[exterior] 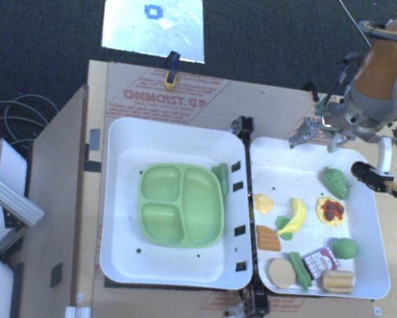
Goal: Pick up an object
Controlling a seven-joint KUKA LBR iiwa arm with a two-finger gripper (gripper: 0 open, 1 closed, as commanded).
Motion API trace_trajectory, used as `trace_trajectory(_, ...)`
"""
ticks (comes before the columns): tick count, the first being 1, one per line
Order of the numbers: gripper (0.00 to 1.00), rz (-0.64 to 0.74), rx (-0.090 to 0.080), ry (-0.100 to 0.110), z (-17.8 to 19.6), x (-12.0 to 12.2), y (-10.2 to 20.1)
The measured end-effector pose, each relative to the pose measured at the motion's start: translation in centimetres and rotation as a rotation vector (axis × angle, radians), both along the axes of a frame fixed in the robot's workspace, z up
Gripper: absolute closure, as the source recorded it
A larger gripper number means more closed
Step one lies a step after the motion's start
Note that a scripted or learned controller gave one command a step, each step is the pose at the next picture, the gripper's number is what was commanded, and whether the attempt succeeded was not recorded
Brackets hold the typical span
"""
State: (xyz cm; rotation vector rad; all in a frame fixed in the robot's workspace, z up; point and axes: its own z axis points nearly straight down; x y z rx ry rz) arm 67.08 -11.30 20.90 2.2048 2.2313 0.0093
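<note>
My gripper (318, 139) hangs over the far rim of the right bin (377, 279), open, with nothing between its fingers. Below it in that bin lie several toy foods. A knobbly green piece (335, 182) is nearest the gripper, just to the right and nearer the camera. Further toward the front are a pizza slice (330, 211), a banana (294, 216), a small yellow piece (263, 203), an orange waffle (268, 237), a green ball (345, 248), a red packet (320, 261), a bread roll (337, 281), a tan disc (280, 272) and a green pod (300, 268).
The left bin (122, 182) holds a green divided plate (179, 206) with a green strip (220, 178) at its right edge. A black divider with clips (244, 195) runs between the bins. A shiny sheet (155, 16) lies beyond the bench.
</note>
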Motion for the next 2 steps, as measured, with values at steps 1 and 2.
trace_trajectory(1,0.00,-0.016,-0.006,0.000,3.9,-0.2,-8.3)
trace_trajectory(2,0.00,-0.004,-0.003,-0.008,14.9,0.0,-3.9)
